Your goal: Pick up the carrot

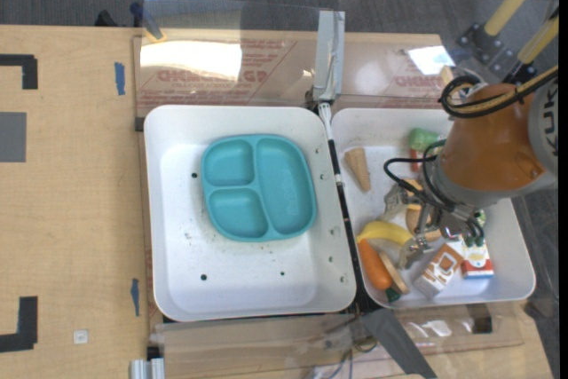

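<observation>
The carrot [374,265] is orange and lies near the front left corner of the right bin [519,275], just below a yellow banana [385,232]. My gripper [420,237] hangs low over the middle of that bin, a little to the right of and above the carrot. Its dark fingers point down among the clutter, and nothing shows held between them. The orange wrist band [488,146] sits above it and covers part of the bin.
A teal divided plate [258,186] lies in the left bin [177,262]. The right bin also holds a tan cone-shaped piece [358,166], a green item [424,138] and small cartons [461,264] close by the gripper.
</observation>
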{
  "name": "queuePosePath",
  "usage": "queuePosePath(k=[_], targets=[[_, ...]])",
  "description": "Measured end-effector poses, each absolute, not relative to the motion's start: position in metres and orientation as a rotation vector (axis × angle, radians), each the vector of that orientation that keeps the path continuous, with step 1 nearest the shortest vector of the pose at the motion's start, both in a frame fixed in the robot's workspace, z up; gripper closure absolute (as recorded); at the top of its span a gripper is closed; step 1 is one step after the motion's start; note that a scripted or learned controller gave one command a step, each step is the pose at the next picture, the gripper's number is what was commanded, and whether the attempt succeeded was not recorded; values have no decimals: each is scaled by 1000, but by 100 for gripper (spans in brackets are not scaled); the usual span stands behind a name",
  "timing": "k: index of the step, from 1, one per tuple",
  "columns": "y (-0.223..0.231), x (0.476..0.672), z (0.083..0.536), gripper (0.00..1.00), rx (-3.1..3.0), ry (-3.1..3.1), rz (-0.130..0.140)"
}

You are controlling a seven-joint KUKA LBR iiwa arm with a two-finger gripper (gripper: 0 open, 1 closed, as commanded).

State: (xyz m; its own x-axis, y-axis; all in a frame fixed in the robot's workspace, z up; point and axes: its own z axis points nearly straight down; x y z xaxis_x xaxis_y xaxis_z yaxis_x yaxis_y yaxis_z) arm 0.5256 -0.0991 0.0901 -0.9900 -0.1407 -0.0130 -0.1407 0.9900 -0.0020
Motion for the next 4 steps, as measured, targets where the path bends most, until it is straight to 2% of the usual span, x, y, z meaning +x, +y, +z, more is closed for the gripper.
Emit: queuePosePath(k=[1,2,3,4], targets=[[-94,563,90,0,-494,3090,-6],[-140,595,89,0,-631,3063,-5],[-159,553,89,0,-415,3102,-1],[-139,542,89,0,193,3123,-1]])
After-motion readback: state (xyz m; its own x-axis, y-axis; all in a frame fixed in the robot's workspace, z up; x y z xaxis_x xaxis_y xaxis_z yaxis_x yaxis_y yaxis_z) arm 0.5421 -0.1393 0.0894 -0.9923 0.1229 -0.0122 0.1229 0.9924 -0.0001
